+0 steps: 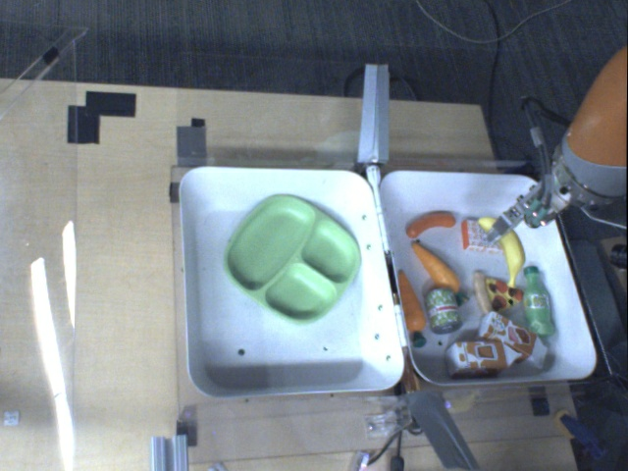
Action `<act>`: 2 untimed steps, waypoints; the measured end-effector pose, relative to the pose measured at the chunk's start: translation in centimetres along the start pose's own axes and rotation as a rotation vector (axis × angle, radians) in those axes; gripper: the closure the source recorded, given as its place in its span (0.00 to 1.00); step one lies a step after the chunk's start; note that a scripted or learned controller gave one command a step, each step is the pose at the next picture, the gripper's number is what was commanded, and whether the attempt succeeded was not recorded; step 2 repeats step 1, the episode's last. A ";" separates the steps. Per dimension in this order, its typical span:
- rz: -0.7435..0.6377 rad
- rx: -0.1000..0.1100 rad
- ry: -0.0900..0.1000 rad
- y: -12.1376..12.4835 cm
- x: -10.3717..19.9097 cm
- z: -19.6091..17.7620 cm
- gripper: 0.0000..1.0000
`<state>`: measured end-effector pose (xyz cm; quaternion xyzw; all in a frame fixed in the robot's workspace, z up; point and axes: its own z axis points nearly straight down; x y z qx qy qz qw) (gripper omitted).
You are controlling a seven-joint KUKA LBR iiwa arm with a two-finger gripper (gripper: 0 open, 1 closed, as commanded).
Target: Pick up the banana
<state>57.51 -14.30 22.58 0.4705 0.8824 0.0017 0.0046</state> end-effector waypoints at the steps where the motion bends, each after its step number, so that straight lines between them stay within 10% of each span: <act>1: 0.139 0.003 0.003 -3.0 0.9 5.4 1.00; 2: 0.139 0.003 0.003 -3.0 0.9 5.4 1.00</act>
